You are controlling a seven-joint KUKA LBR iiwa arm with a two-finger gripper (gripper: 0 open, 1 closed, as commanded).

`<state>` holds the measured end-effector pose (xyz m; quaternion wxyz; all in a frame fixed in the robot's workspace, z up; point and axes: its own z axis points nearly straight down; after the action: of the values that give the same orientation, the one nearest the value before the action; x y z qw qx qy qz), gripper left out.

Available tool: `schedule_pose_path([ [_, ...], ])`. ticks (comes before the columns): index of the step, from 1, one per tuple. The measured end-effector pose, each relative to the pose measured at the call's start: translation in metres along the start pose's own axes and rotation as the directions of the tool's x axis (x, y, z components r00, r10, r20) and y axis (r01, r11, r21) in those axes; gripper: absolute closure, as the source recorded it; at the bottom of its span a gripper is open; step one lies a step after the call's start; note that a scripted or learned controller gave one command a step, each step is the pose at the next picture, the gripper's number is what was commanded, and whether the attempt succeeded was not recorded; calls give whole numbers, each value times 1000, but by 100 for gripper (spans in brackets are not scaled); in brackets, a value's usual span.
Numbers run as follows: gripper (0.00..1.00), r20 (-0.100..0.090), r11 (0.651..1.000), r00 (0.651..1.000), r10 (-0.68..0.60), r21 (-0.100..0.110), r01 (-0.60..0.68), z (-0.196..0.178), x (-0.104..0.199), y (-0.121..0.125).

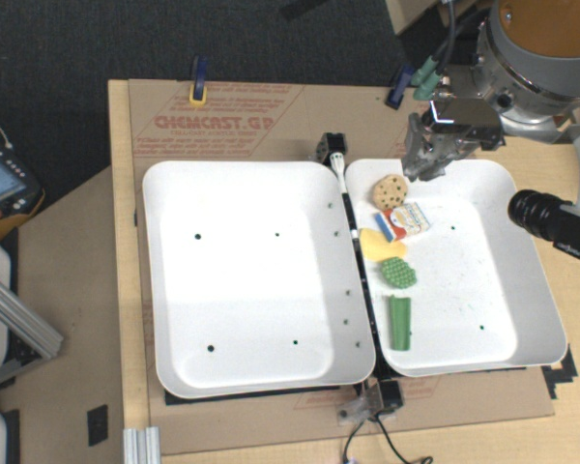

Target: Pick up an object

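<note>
A: Left to right. Left bin (242,259) carries nothing to grasp. The right bin (483,278) has all items along its left wall.

B: List them, far corner toward the near edge.

A: Cookie (390,192), small white packet with red and blue print (406,220), yellow piece (380,245), round green knobbly item (398,274), green stick (399,322).

B: Gripper?

A: Gripper (427,158) hangs over the right bin's far edge, just right of the cookie. Finger spread: cannot tell from this angle.

B: Likely target?

A: Cookie, being nearest. Judged light and rigid, probably a toy, with a slightly rough top. Best taken across its round rim; the bin wall close on its left may crowd one finger.
</note>
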<state>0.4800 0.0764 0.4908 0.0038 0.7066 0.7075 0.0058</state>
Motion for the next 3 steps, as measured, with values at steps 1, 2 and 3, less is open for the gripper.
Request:
schedule_pose_path([
  [1, 100, 6, 1000, 1000, 5, 27, -5, 119, -20, -4],
  [2, 100, 3, 1000, 1000, 2, 10, -2, 102, -18, -1],
  [3, 100, 0, 1000, 1000, -3, 3, 3, 22, 17, 0],
])
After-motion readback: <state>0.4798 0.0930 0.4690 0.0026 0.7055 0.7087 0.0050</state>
